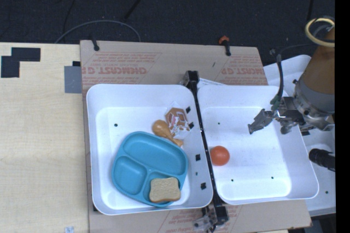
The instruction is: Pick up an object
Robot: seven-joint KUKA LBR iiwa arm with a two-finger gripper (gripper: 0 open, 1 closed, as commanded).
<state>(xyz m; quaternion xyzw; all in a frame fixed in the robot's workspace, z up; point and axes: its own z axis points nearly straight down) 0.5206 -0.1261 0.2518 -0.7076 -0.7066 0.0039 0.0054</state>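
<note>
Camera view shows the gripper (261, 121) hovering over the right bin (298, 182), its fingers spread and grasping nothing. An orange ball (220, 155) lies near that bin's left wall, apart from the gripper. It looks light, smooth and prone to roll; pinch it across the middle.

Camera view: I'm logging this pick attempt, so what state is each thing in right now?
Blue tray: flat in the left bin, a slice of bread in its front compartment.
Bread slice: lying flat on the tray.
Orange ball: resting on the right bin's floor, untouched.
Toy drumstick: lying beside the tray.
Patterned wrapper: lying next to the drumstick.
Tool: over the right bin, holding nothing.
</note>
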